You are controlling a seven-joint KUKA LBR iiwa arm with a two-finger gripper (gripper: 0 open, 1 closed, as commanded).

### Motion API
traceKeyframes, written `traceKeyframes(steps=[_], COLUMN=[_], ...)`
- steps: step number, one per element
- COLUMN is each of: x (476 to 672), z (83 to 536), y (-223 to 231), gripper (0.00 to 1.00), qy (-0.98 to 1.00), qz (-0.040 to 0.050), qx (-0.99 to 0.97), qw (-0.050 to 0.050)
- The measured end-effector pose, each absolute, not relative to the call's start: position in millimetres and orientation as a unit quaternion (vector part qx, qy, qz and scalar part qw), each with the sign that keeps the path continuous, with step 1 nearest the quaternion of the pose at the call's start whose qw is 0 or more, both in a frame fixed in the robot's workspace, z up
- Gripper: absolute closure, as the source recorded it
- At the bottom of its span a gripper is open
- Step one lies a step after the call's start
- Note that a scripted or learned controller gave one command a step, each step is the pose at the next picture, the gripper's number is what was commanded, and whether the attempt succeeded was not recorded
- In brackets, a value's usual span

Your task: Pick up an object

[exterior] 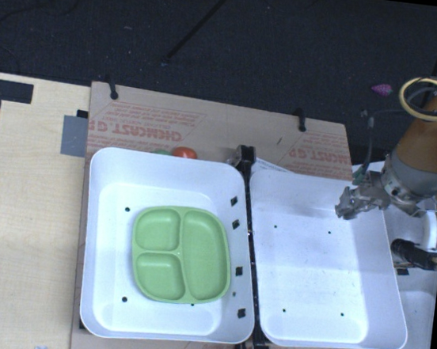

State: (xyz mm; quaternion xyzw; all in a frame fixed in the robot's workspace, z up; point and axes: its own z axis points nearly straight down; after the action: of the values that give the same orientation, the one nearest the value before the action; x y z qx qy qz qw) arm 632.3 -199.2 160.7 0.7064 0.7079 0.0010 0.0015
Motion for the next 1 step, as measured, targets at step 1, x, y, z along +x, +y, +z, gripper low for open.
traceKeyframes(steps=[1], x=[632.0], z=[214.8], y=[-189.4], gripper=[1.00], qy=[0.708], qz=[0.0010], qx=[0.706], qw=[0.002])
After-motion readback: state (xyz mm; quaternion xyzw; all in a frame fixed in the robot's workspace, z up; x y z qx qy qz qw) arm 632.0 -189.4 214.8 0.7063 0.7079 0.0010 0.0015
